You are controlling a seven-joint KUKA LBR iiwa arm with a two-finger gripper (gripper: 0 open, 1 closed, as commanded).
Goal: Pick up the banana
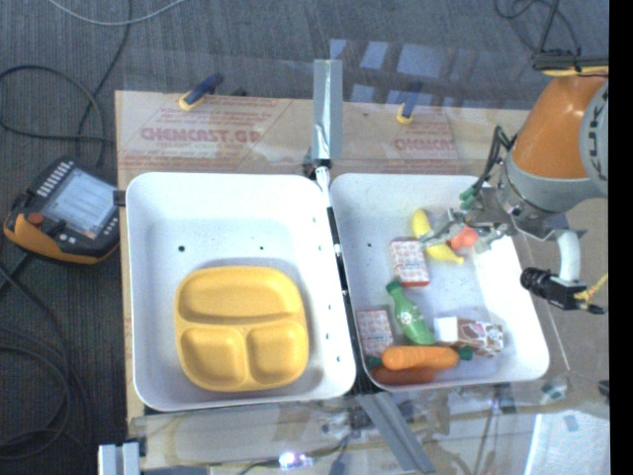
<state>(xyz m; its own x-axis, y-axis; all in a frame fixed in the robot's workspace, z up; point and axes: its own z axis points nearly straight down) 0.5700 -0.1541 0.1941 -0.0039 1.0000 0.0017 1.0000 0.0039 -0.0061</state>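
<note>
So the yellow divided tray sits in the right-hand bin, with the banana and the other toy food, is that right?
Not quite. In the camera view the yellow divided tray sits in the left bin, by itself. The banana and the other toy food are in the right bin, where the gripper is.

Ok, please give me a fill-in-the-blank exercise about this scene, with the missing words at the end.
1. The yellow tray lies in the ____ bin.
2. The gripper is over the ____ bin, close to the banana.
3. The carrot lies along that bin's ____ edge, the one nearest the camera.
4. The green bottle lies just ____ the carrot in the picture.

Missing words: left; right; bottom; above
</note>
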